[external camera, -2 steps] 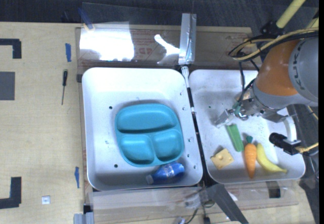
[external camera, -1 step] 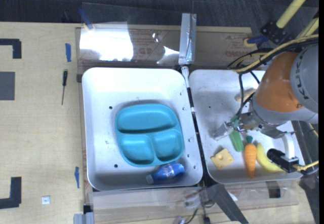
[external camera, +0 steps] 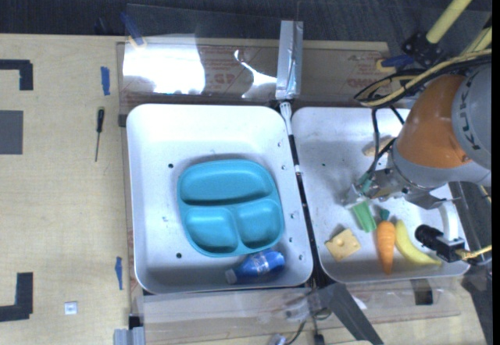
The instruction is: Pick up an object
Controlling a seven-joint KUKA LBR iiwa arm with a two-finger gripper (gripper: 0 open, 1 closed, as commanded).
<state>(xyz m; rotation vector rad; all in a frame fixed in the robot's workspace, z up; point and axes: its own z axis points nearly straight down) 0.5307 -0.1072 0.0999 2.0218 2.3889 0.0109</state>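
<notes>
so i'm at the reaching step: my arm (external camera: 437,133) hangs over the right bin (external camera: 328,133), and my pincer (external camera: 367,186) is low among the toys there, just above the green piece (external camera: 363,216). whether it's released or clenched i cannot tell from this slant; the wrist hides too much. nothing shows between its tips, so i'd say nothing is held yet.

my guess is the green piece is the nearest candidate. it lies tilted on the bin floor, touching or almost touching the carrot (external camera: 386,245), with the banana (external camera: 412,245) just beside that. the next move, as i judge it, calls for a straight drop onto the green piece and a squeeze across its narrow side, without nudging the carrot. the crowding is the risk: a tip could land on the neighbour instead.

the cheese wedge (external camera: 343,244) sits apart from that cluster, nearer the divider, an easier target if i miss.

the left bin (external camera: 156,179) holds a blue divided tray (external camera: 230,205) and, near its front edge, a blue bottle (external camera: 258,264) lying on its side.
</notes>
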